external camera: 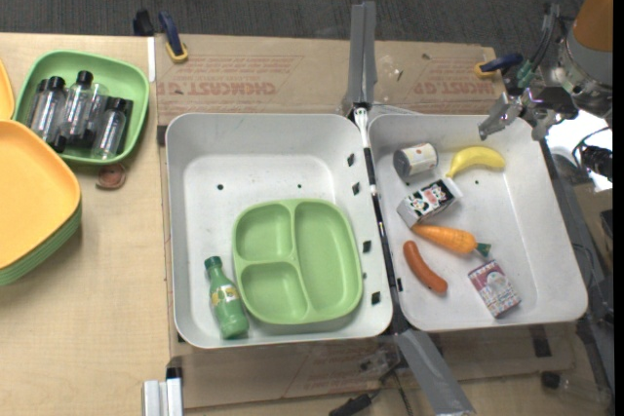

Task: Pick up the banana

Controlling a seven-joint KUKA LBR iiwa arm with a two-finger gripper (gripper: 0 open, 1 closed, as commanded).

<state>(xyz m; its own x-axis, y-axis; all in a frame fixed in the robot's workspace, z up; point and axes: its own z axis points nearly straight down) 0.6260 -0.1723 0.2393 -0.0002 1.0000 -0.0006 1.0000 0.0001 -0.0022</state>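
The yellow banana (476, 160) lies in the right bin's far half, curved, with its ends pointing left and right. Above the far right rim of that bin hangs my gripper (515, 119), just beyond the banana and a little to its right. It is open, its fingers spread with nothing between them, and it is apart from the banana.
The right bin (546, 239) also holds a small white can (417, 158), a black-and-white carton (429, 201), a carrot (448, 239), a sausage (425, 267) and a pink packet (493, 287). In the left bin sit a green divided tray (296, 260) and a green bottle (225, 297).
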